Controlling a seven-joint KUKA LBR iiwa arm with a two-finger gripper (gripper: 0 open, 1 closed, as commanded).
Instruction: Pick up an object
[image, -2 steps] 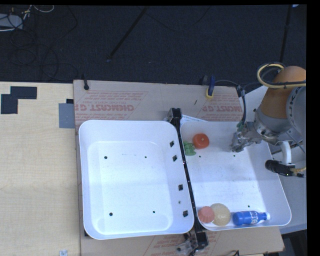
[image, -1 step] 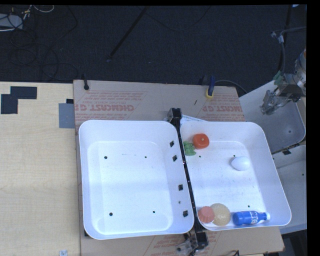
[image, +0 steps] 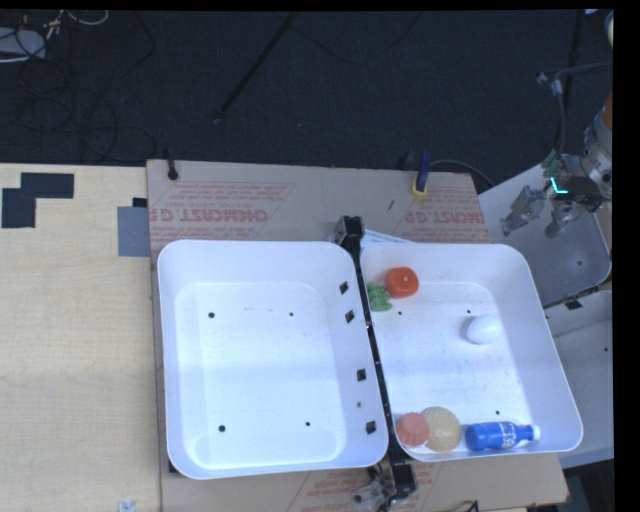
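Two white bins on the worktop (image: 80, 330), and in the right bin (image: 545, 330) a blue bottle (image: 497, 436) lies on its side along the near wall, white cap pointing away from the left bin (image: 170, 300), label unreadable; hand (image: 545, 212) sits beyond the right bin's far corner, can't tell its state.

The robot's hand (image: 535, 212) sits at the far right of the camera view, in the upper part of the frame, up and to the right of the right bin's far corner. Two metallic fingers (image: 519, 213) point down and to the left, spread with a plain gap between them and nothing caught there. A small cyan light glows on the wrist just above them. The wrist runs off toward the right edge.
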